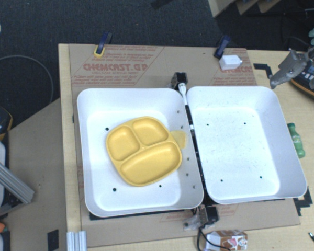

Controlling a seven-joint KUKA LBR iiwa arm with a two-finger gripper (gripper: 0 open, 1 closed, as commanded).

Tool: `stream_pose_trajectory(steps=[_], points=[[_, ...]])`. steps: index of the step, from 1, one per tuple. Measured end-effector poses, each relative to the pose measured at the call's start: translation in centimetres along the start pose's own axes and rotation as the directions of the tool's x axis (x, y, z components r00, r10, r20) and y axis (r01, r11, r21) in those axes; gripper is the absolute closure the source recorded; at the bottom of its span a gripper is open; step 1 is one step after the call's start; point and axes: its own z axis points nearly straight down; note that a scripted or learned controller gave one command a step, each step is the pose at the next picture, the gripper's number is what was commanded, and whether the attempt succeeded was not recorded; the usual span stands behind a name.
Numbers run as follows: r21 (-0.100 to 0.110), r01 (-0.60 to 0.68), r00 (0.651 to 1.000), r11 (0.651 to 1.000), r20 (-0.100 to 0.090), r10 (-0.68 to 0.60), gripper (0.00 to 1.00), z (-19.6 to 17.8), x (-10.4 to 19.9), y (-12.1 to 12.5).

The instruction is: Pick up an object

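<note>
Yellow plate (143,150) | three compartments, lies in left bin (89,109) | claw (282,72) grip: cannot tell

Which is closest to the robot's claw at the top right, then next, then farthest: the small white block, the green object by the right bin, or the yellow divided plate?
From the gripper:
1. Small white block, just left of it.
2. Green object, below it beside the right bin.
3. Yellow divided plate, in the left bin.

Tool (280,75) at upper right edge, tilted, grey
</note>
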Motion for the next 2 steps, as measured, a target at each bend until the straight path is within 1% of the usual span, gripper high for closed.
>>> stream_pose_trajectory(steps=[1, 2], points=[[0.011, -0.006, 1.0, 1.0, 0.001, 0.006, 1.0, -0.3, -0.3, 0.0], [0.026, -0.01, 1.0, 1.0, -0.002, 0.01, 1.0, 12.7, 0.0, -0.4]])
